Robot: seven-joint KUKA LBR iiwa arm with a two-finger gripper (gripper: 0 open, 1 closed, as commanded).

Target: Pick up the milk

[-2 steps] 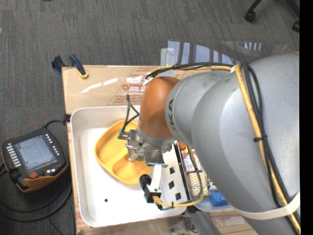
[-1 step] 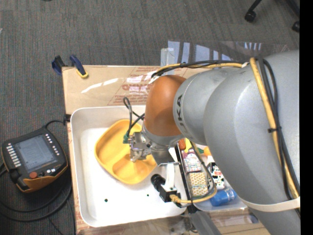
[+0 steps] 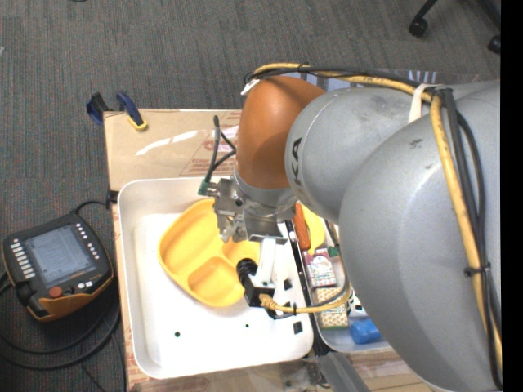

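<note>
From my screen, the gripper [image 3: 232,232] is down in the left bin [image 3: 131,300], over the right-hand part of a yellow divided plate [image 3: 189,250]. The wrist and the orange band above it block my line of sight to its tip, so I cannot tell whether it is apart or together, and I see nothing held in it. I also cannot tell whether it touches the plate or hangs just above it.

The plate lies tilted across the middle of the left bin, with its smaller compartment toward the near edge. A couple of small dark specks [image 3: 176,331] sit on the bare white floor of the bin below it.

The milk [image 3: 320,269], as far as I can judge, is the small white carton with a pink and green label in the right bin [image 3: 343,347], just past the wall between the two bins and near the gripper but apart from it. An orange sausage-shaped thing [image 3: 302,225] lies above it. A tan waffle-patterned thing [image 3: 331,314] lies below it, and a blue block [image 3: 364,331] is at the bin's near edge. The grey arm covers the rest of that bin.

Beyond the left bin lies a sheet of cardboard [image 3: 163,149], with blue and yellow clamps [image 3: 118,109] at its far corner. A control pendant [image 3: 55,261] rests on the carpet to the left.
</note>
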